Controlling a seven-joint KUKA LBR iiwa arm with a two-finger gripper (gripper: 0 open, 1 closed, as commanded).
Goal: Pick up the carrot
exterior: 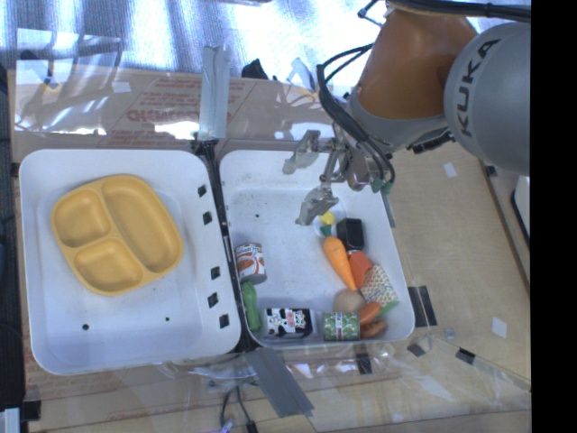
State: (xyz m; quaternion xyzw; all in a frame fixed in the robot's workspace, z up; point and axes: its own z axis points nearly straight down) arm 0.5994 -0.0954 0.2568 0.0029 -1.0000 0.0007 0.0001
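The carrot point(339, 260) is orange with a small green top. It lies slanted in the right part of the right bin point(270, 197), among other play food. My gripper point(306, 183) hangs over the bin's upper middle, up and to the left of the carrot and apart from it. Its two grey fingers point(315, 207) are spread wide, open, with nothing between them. The lower finger's tip ends near a small yellow piece point(327, 218) just above the carrot's top.
Beside the carrot lie a black block point(351, 233), a red-orange piece point(360, 265) and a patterned packet point(380, 287). A small can point(251, 262), a green item point(250, 307), a cow-print carton point(288, 321) and a green can point(341, 326) line the bin's left and front. The left bin holds a yellow divided plate point(115, 233).
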